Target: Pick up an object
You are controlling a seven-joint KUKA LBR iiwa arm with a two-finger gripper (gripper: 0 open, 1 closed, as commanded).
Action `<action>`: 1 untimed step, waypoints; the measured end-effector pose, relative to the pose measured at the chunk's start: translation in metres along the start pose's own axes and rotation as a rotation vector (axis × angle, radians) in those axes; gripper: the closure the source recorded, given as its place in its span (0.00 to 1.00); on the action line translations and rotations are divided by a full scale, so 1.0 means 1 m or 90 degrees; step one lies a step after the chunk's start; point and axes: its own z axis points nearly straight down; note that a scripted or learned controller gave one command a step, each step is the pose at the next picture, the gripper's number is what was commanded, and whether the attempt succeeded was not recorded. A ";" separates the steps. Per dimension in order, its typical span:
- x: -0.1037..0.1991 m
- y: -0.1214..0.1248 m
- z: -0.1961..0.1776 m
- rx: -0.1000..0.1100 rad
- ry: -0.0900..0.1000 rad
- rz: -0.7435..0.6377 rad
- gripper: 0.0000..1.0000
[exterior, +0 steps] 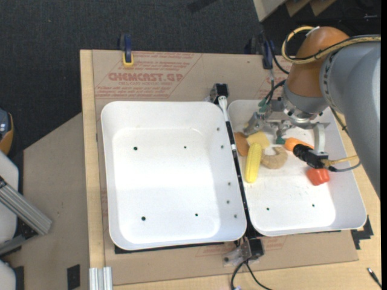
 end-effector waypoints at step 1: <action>0.008 -0.056 0.001 0.002 0.000 0.004 0.00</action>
